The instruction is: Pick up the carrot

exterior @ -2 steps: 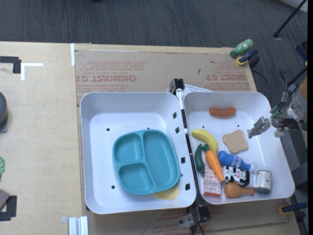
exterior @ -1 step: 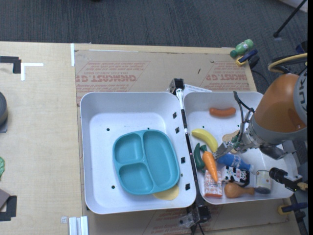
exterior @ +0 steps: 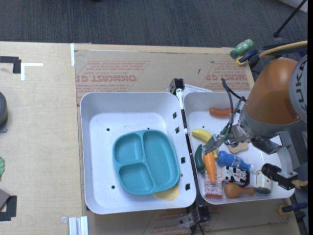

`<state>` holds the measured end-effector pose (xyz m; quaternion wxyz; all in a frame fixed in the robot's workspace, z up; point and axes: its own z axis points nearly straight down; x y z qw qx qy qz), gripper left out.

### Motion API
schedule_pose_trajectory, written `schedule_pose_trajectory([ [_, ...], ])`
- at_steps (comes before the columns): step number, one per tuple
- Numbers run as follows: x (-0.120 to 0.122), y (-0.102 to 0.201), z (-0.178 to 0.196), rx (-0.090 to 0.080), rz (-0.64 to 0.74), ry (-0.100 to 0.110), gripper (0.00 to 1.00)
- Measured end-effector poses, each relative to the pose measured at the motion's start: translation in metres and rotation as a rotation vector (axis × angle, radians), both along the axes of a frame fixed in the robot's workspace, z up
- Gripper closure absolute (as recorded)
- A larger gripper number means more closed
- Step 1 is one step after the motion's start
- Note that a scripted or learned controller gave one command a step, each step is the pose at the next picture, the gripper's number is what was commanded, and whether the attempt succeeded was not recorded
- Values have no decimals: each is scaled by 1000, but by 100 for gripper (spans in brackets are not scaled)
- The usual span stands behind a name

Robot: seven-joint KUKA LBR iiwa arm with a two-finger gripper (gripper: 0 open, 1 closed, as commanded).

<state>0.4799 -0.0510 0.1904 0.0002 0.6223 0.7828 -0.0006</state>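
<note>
Camera view looks down on two white bins set side by side on a cardboard sheet. Left bin (exterior: 93,131) holds a teal tray (exterior: 145,161) with three compartments, and a yellow piece (exterior: 166,195) pokes out from under the tray's near edge. Right bin (exterior: 195,102) is crowded. The carrot (exterior: 210,167) lies near that bin's left wall, lengthwise toward the front, with a green pepper (exterior: 198,158) just beside it on the left and a banana (exterior: 201,134) just behind it. A sausage (exterior: 221,112) lies toward the back. A blue bottle (exterior: 233,160) sits right of the carrot, and a brown pear-shaped thing (exterior: 234,190) lies at the front. The gripper (exterior: 214,144) hangs at the carrot's back end, fingers parted, with nothing between them. Whether they touch the carrot I cannot tell.
</note>
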Motion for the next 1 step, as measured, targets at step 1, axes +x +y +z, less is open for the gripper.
schedule_pose_trajectory([
  [1,16,-51,-91,2,-30,3,0],
])
